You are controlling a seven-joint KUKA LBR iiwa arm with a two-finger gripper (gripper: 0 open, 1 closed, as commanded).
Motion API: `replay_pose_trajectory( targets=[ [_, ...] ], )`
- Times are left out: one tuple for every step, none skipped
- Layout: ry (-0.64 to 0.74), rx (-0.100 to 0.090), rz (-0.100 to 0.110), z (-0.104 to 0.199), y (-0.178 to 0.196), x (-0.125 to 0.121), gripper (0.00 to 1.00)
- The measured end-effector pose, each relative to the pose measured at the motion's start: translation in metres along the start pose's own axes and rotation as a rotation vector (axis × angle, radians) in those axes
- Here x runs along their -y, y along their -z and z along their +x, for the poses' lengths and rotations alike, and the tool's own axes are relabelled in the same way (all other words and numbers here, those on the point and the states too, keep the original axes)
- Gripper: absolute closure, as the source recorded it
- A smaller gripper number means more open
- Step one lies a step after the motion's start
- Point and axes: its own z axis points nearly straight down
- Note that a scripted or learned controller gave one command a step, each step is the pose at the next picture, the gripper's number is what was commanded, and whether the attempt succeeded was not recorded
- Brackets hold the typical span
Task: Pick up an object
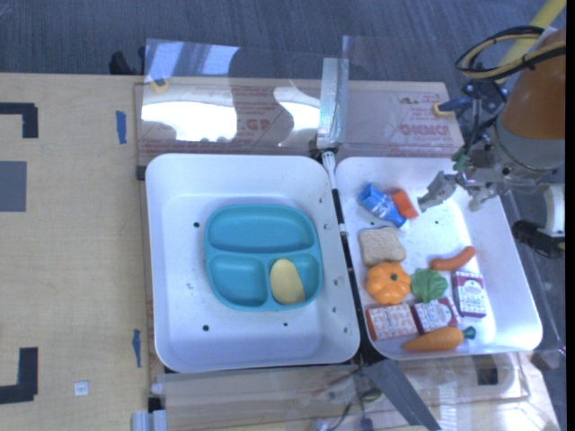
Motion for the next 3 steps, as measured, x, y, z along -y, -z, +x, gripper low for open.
replay_pose_trajectory(
  targets=[
    [0.017, 0.001, -0.001, 0.052, -0.100, -0.033, 0.00],
    [0.017, 0.001, -0.005, 0.052, -0.088, -0.034, 1.00],
    [-0.046, 0.002, -0.012, 0.069, -0.002, -0.046, 1.00]
  ],
)
